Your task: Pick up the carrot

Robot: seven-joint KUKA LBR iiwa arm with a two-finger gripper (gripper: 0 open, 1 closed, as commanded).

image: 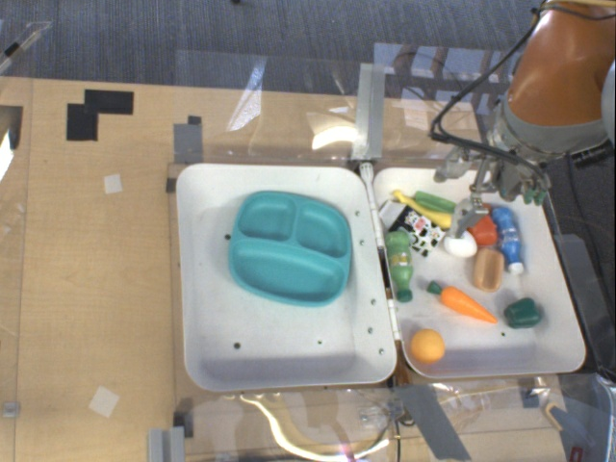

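Two white bins sit side by side on the table (pixel 87 287), meeting at a shared rim down the middle. The left bin (pixel 207 354) carries a teal divided plate (pixel 289 246) near its centre, w/ bare white floor all round it, widest along the near edge.

The right bin (pixel 558 345) is crowded in its far half. The carrot (pixel 467 302) lies in the near half, roughly mid-bin: orange, tapered, lying flat at a slant, green stub end toward the left, pointed tip toward the right and nearer the camera. Just beyond its tip sits a dark green pepper (pixel 522 313), close but apart. A tan bread roll (pixel 488 269) is just above it, also apart. An orange fruit (pixel 427 346) sits near the front-left corner, w/ a gap between it and the carrot. A green bottle (pixel 399 266) lies along the shared rim, its lower end near the carrot's stub. Free floor: a strip in front of the carrot toward the near rim, and the near-right corner.

The hand (pixel 472 221) hangs over the far half, above a white egg (pixel 460 246) and beside a red item (pixel 484 231) and blue bottle (pixel 508 239), well apart from the carrot. Can't tell if its fingers are apart or together.
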